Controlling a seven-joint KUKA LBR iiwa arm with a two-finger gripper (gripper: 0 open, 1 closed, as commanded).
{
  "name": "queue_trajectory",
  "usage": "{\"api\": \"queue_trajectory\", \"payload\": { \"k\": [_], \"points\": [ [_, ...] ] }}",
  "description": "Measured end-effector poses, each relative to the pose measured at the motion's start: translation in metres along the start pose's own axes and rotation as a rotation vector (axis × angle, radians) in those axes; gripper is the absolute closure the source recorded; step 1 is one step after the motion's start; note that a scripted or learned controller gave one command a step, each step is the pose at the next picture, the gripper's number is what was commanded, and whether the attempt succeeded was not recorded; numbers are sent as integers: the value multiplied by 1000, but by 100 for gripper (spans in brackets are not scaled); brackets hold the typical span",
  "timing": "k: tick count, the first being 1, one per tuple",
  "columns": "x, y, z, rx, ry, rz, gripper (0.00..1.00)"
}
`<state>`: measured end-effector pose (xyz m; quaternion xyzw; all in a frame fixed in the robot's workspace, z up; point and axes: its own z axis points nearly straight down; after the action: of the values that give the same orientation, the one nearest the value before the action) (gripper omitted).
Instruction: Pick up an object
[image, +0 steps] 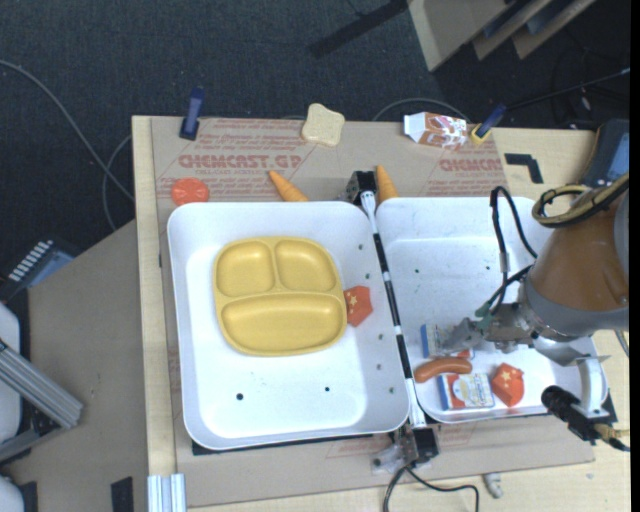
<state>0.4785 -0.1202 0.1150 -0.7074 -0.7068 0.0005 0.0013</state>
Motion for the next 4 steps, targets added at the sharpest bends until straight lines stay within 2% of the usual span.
{"api": "queue_trajectory", "payload": {
  "k": [1,2,3,4],
  "points": [
    [0,0,-10,-2,-1,1,100],
    [0,0,-10,-2,-1,1,0],
    [17,2,28,-4,0,-1,0],
    [17,3,17,-12,-4,1,100]
  ]
}}
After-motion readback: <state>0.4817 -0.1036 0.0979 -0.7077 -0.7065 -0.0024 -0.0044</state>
